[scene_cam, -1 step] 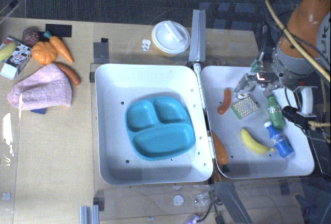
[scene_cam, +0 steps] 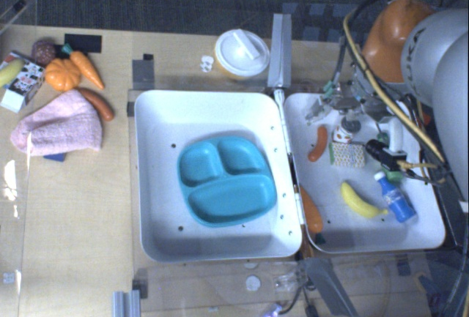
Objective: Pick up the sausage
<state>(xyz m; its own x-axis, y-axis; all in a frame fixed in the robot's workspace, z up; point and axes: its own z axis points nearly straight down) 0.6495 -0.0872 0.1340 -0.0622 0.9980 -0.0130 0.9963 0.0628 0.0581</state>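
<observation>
A reddish-orange sausage (scene_cam: 317, 143) lies in the right bin (scene_cam: 418, 235), near its left wall and towards the far end, pointing roughly front to back. My gripper (scene_cam: 343, 109) hangs over the far part of that bin, just up and to the right of the sausage, with nothing visibly held. The grey arm with its orange band (scene_cam: 392, 30) comes in from the upper right, trailing cables.
The right bin also holds a small white-and-red item (scene_cam: 341, 135), a green patterned square (scene_cam: 346, 154), a banana (scene_cam: 360, 202) and a blue bottle (scene_cam: 396, 200). An orange piece (scene_cam: 313, 213) rests on the bins' shared edge. A blue divided plate (scene_cam: 227, 178) sits in the left bin. Toy food and a pink cloth (scene_cam: 58, 125) lie far left.
</observation>
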